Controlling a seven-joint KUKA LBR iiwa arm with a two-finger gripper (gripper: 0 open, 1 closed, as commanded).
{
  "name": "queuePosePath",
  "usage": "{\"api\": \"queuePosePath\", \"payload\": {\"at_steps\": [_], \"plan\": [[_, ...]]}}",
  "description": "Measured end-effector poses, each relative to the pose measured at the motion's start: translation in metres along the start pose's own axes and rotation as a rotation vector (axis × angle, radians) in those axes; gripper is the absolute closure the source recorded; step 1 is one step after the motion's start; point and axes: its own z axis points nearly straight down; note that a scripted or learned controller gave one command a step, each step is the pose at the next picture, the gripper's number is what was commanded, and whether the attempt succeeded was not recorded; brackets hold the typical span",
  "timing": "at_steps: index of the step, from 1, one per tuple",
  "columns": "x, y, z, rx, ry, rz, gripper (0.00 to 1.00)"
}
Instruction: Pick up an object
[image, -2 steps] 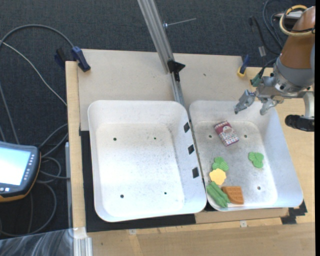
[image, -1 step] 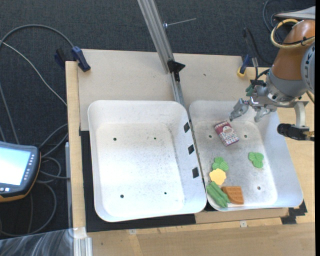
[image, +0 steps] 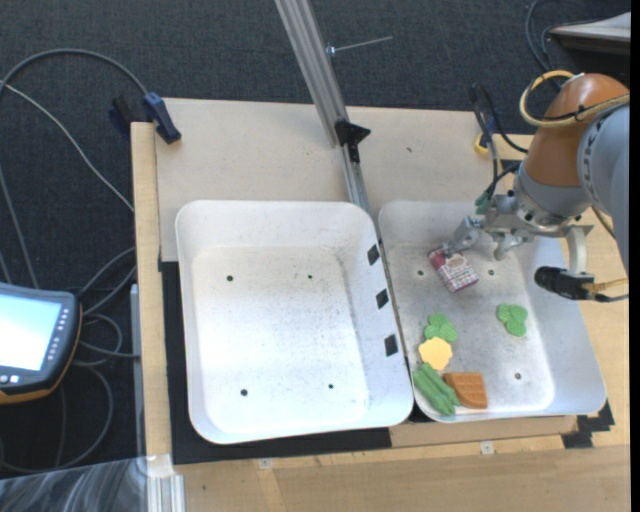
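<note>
Reaching in over the right-hand shallow white plastic bin (image: 570, 375), the grey arm with its orange band (image: 570, 120) has its two-finger gripper (image: 478, 236) low at the bin's upper part. Whether the gripper is spread or pressed together cannot be told; the metal parts blur into one pale cluster.

Just beside the gripper, toward the bin's middle, lies a small pink-and-white patterned box-like packet (image: 454, 270), tilted. It looks close to the gripper, perhaps touching, but nothing shows it pinched, so I judge it not yet held. Given that closeness, it is probably the thing being tried for.

Other candidates sit lower in the same bin, huddled near its lower left corner as loose pieces tend to gather: a green leafy soft toy piece (image: 439, 328), a yellow rounded piece (image: 435, 352) touching it below, a long green pod-shaped piece (image: 434, 390), and an orange flat wedge (image: 467, 390) beside that. A second green leafy piece (image: 513, 319) lies apart, nearer the bin's right side.

The left-hand white bin (image: 200, 300) stands against the right one.
</note>
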Motion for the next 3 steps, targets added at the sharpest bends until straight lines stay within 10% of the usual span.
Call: {"api": "queuePosePath", "payload": {"at_steps": [1,3], "plan": [[0.000,0.002,-0.015,-0.007,-0.002,-0.002,1.00],[0.016,0.011,-0.114,-0.013,-0.003,-0.004,1.00]]}}
